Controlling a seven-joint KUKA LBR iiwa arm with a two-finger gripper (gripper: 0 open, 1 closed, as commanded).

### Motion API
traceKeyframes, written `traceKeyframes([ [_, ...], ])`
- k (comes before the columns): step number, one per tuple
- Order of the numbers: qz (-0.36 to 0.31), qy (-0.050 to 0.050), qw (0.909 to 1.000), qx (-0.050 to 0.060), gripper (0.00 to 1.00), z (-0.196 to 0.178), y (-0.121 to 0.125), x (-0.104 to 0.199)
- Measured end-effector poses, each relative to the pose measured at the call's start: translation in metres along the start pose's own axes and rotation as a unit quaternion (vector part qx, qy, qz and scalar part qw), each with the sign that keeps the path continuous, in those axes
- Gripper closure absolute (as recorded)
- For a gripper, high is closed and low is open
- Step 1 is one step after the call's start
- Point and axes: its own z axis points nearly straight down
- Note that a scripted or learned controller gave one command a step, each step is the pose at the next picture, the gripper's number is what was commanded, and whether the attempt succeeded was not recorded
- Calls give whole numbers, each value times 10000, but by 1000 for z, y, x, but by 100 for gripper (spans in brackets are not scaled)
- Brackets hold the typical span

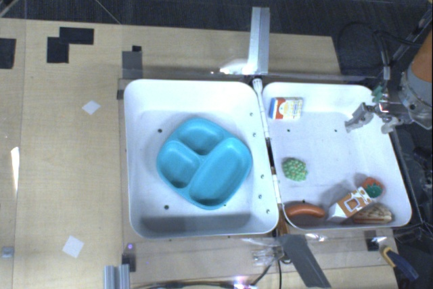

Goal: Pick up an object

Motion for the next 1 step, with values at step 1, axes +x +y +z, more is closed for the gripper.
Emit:
traceKeyframes([
  [1, 388, 11, 9992, 23, 0, 87, -77, 18],
])
